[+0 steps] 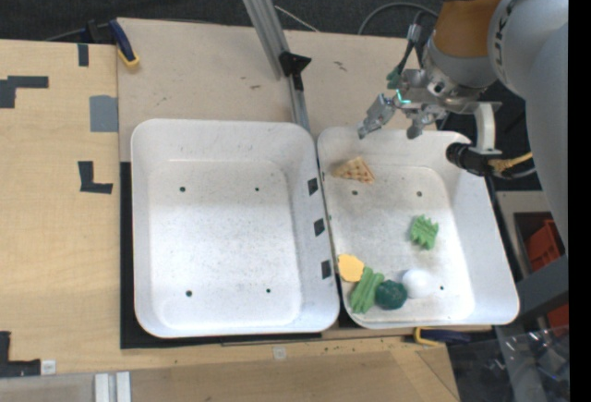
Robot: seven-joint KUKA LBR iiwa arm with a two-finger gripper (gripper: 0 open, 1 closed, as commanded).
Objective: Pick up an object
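Here, the gripper (394, 124) hovers with fingers spread and holding nothing over the right bin's (485, 225) far edge, just beyond a tan waffle-like wedge (354, 171) lying near that bin's far left corner.

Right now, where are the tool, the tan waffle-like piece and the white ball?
tool (394, 125): camera view, midway between its fingertips.
tan waffle-like piece (354, 171): camera view, its middle.
white ball (417, 281): camera view, its top.
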